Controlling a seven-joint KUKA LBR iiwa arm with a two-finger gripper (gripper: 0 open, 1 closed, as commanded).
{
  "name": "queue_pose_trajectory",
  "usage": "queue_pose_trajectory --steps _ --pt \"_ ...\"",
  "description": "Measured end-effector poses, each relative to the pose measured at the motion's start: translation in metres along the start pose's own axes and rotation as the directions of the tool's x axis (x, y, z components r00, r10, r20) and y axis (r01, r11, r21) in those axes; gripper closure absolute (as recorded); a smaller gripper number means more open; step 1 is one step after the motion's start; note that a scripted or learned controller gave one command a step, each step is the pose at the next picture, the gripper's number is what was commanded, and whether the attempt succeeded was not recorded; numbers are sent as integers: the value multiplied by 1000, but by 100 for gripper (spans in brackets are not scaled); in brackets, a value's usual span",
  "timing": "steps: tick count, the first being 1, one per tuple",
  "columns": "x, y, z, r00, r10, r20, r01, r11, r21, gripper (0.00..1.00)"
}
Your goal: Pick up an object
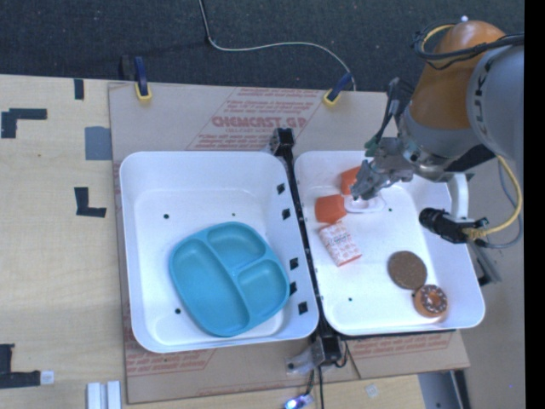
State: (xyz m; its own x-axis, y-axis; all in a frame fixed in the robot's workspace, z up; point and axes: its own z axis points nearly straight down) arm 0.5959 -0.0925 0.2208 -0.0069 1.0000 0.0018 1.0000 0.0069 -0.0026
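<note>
Pincer [368, 189] low in right bin [375, 305], over orange block [349, 179].

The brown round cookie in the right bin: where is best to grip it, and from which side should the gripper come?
The brown round cookie lies flat, apart from the donut and the packet. Probably best to come straight down from above and pinch across its rim, fingers along the left-right line, away from the donut.
</note>
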Motion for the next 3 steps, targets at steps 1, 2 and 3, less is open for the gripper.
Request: queue_pose_trajectory --steps 1,2,3 --pt "54 7 9 1000 0 0 0 1000 0 100" --pt "113 -1 1 1000 -1 -1 1 1000 -1 100" --pt "175 -5 -4 1000 -2 0 2 1000 -1 100"
